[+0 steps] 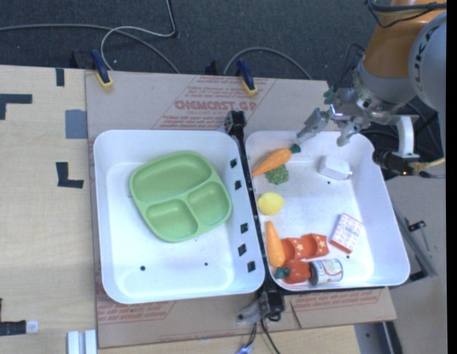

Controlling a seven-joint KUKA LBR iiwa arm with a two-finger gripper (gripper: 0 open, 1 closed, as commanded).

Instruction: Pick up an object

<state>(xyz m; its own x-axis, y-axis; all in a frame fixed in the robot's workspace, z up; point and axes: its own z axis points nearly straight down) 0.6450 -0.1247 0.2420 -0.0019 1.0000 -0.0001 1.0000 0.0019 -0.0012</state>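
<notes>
A: From the camera above the bench, why do we find the gripper (330, 126) where it is, over the far edge of the right bin (379, 198)?

B: We'd judge it is parked above the clutter before coming down. Its two fingers are spread apart with nothing between them, so it is released, not grasping.

A: And what lies nearest beneath it?

B: The white block (335, 169), a small pale lump resting flat on the bin floor, just near of the fingers. To its left the carrot (271, 161) lies at a slant, touching the green broccoli piece (277, 174); the lemon (270, 203) sits apart, nearer to us.

A: The rest is crowded at the near edge?

B: Yes: a second carrot (273, 243), a red packet (306, 246), a can (325, 271) on its side and a pink-and-white box (346, 232). We think that huddle would be awkward to pinch cleanly.

A: And the left bin (114, 220)?

B: It holds the green divided plate (181, 195), lying flat, well apart from the arm.
</notes>
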